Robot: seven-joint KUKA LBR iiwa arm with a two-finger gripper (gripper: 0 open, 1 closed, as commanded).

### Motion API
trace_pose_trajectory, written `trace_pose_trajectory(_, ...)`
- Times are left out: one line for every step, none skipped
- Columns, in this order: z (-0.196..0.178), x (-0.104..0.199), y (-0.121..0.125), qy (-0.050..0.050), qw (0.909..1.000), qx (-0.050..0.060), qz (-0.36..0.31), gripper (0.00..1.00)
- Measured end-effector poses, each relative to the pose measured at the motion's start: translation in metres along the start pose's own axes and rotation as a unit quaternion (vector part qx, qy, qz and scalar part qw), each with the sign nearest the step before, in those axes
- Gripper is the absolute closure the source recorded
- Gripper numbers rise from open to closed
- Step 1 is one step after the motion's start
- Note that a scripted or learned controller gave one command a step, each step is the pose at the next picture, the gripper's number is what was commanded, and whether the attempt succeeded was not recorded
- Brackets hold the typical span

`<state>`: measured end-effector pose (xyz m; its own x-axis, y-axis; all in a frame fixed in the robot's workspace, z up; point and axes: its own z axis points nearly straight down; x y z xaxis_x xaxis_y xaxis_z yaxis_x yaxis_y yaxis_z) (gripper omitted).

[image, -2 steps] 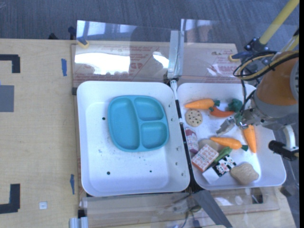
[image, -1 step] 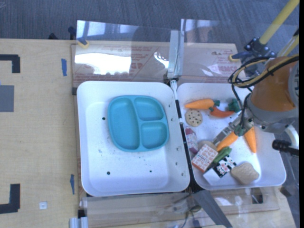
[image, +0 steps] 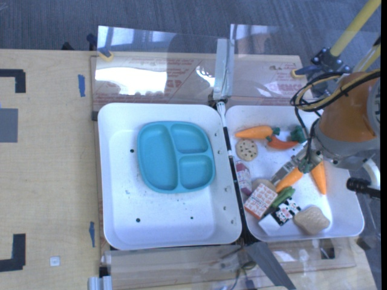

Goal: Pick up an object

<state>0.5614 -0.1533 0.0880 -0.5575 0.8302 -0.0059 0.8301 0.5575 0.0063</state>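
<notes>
Carrot point(image: 291, 178) under the gripper point(image: 300, 165) lies in the right bin point(image: 351, 219), touching neighbouring toys; gripper state cannot be determined. Judged light, rigid, smooth plastic, likely slippery: grasp across the thick middle, not the tapered tip.

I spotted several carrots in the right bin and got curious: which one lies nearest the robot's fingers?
The small carrot in the middle of the right bin, right at the gripper. The other carrots lie farther off: one long carrot near the bin's far edge, another carrot toward the right.
</notes>
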Motion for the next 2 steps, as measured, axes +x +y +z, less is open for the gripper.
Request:
trace_pose_trajectory(0.000, 0.039, 0.002, 0.001, 0.9970, 0.001, 0.077, 0.00)
trace_pose_trajectory(-0.012, 0.038, 0.004, -0.001, 0.9970, -0.003, 0.078, 1.00)
